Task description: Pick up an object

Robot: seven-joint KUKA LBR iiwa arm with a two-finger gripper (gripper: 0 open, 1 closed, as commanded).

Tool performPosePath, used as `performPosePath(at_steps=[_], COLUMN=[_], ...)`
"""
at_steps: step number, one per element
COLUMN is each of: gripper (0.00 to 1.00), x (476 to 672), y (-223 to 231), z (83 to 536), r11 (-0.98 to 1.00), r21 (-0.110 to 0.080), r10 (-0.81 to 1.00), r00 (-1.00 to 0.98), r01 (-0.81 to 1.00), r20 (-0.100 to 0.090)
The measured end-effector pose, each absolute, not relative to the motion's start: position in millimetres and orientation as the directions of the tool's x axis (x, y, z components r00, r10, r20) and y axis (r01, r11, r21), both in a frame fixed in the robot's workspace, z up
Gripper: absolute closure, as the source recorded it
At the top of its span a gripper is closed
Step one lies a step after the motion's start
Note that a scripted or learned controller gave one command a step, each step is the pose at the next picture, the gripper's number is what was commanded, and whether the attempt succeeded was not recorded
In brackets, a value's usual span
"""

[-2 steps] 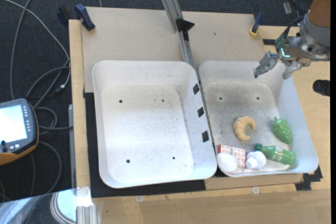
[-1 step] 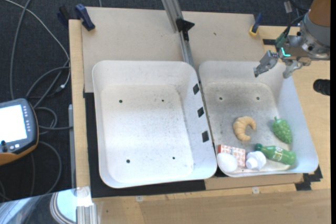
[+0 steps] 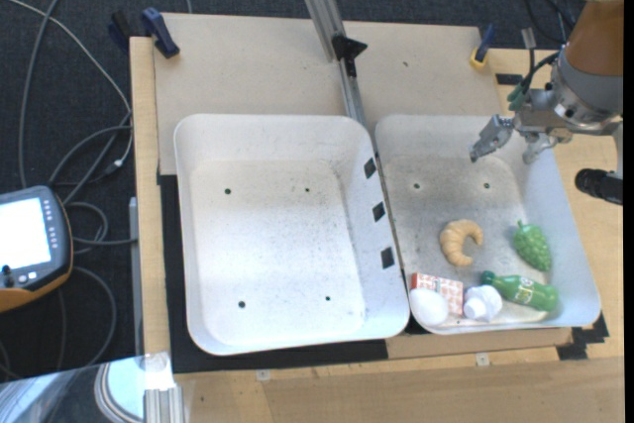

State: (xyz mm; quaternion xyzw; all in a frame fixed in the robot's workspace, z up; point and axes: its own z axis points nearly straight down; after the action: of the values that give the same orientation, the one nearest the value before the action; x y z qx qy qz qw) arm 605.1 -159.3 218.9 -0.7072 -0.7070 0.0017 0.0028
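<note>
The arm comes in from the right edge of the frame, in its upper right part. Its orange band (image 3: 597, 40) fills the upper right corner, with the grey wrist (image 3: 584, 99) just below it and to the left. From the wrist the gripper (image 3: 513, 142) points toward the left and slightly down (toward the frame's middle right). Its two grey fingers (image 3: 487, 140) are spread apart, one further left than the other, with nothing seen between them.
</note>
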Motion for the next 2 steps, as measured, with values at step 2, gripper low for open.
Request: performPosePath(at_steps=[2], gripper=[0.0], x=[605.0], y=[-163.6], z=[112.8], r11=[0.0], r21=[-0.008], r10=[1.0], r00=[0.0], r01=[1.0], r20=[0.003])
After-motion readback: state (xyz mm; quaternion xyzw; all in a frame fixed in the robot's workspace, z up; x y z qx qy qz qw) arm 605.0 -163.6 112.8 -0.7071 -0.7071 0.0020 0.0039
